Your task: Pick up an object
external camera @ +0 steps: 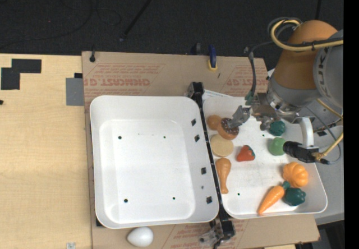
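Nearest the camera, a white egg [139, 236] lies on the worktop [33, 147], just outside the front edge of the left bin [106, 130].

Next comes the front of the right bin [252, 208]. Here a toy carrot [270, 199] lies tilted, its top touching a dark green piece [294, 197]. Just behind them sits a small orange pumpkin [295, 174].

Near the wall between the 2 bins lies a long tan gourd [223, 174]. Beside it is a red piece with a green top [245, 153]. A round tan disc [221, 145] sits just behind the gourd, and a green ball [276, 146] rests further to the right.

Further back, the gripper [235, 120] reaches in low over the right bin. Its tip is right at a small brown toy [229, 126] with a speckled top, which sits beside an orange-brown lump [214, 122]. I cannot tell if the jaws are apart or together — they are too small and dark to read.

So the job looks just begun. The arm is down among the toys, but nothing looks lifted — every toy seems to rest on the bin floor. The grab and the lift are both left to do.

The brown toy is my best guess for the pick. It is small and rounded, and the lump sits very close. That could get in the way of a clean grab.

A teal piece [276, 128] lies under the arm at the back.
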You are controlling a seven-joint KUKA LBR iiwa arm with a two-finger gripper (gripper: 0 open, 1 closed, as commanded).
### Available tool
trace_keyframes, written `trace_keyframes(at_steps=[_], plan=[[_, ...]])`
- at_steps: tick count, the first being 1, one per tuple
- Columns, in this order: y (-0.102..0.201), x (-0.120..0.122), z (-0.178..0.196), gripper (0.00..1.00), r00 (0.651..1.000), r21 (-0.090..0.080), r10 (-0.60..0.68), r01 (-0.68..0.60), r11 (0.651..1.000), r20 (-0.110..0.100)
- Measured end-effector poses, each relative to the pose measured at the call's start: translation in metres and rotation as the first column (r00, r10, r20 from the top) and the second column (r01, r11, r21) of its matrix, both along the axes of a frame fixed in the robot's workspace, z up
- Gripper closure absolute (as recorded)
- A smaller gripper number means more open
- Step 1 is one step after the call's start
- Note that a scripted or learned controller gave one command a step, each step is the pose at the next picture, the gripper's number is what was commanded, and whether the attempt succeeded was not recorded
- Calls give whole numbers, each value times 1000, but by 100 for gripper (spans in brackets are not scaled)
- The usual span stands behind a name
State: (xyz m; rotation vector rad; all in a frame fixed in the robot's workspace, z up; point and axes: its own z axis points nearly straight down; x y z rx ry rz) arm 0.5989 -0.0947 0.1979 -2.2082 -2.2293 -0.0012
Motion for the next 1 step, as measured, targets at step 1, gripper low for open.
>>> trace_keyframes(at_steps=[1], plan=[[-13, 36, -100, 0, 1000, -3, -12, 12, 1000, 1]])
